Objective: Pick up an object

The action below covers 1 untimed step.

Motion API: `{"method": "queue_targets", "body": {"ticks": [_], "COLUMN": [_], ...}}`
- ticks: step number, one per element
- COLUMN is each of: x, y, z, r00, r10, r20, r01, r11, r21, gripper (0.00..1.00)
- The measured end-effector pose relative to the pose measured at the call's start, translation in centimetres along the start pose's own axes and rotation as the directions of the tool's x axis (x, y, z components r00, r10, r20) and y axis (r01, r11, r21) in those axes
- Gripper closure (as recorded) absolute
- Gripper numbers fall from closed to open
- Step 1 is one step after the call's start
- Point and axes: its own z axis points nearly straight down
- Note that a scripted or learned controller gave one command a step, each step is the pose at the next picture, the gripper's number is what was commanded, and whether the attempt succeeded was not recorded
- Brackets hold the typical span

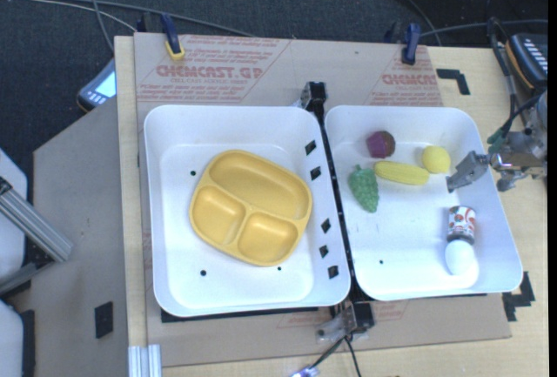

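Board [213, 70] on the desk [487, 84] reads "CHEMCAST GP", apparently. Pincer [467, 171] hovers at the right bin's [418, 279] right rim; spread or pressed together, cannot tell.

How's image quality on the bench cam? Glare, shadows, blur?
Camera view: lighting is even and soft; the white bins are bright but keep their edges, with faint shadows beside the yellow tray and the toy fruit. The gripper at the right bin's edge looks slightly soft, small in frame. The dark floor beyond the bench is dim, low in detail.
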Motion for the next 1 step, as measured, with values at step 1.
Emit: {"method": "queue_targets", "body": {"ticks": [1], "x": [-0.27], "y": [-0.80], "z": [5.95], "r00": [1.000], "r10": [0.001], "r20": [-0.002], "r01": [-0.001], "r11": [1.000], "r21": [0.006], "gripper": [0.00]}}
